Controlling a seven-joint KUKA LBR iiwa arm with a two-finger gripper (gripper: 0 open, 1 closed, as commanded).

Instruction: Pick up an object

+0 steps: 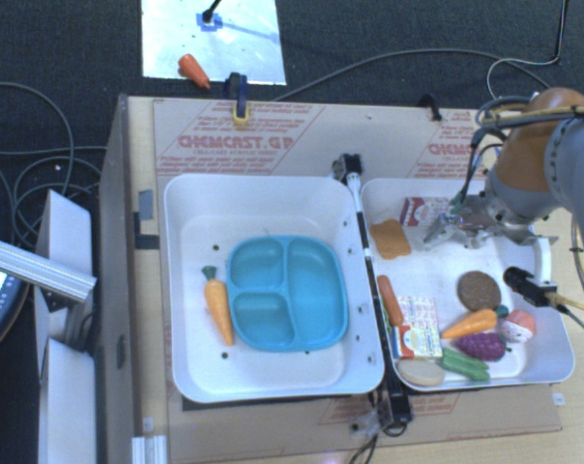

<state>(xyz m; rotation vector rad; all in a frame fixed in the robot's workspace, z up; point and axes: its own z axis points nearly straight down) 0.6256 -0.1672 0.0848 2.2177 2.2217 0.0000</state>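
Note:
My gripper (453,226) is low over the back of the right bin (553,356), at the end of the grey arm with its orange band (553,104). Just left of it lies a red and white packet (413,208), and a tan toast slice (392,240) sits a bit further to the front left. Further forward in this bin are a brown round patty (479,288), a red sausage (390,301), a printed carton (419,326), an orange carrot (469,323), purple grapes (483,345), a green pod (463,363) and a pale bread slice (420,372). Nothing shows in the gripper's hold.
The left bin (190,259) holds a blue divided plate (287,293) and a second carrot (218,304) beside it. A black divider rail (366,249) runs between the bins. Cables hang by the arm at the right. An orange item (192,68) lies on a sheet beyond the bench.

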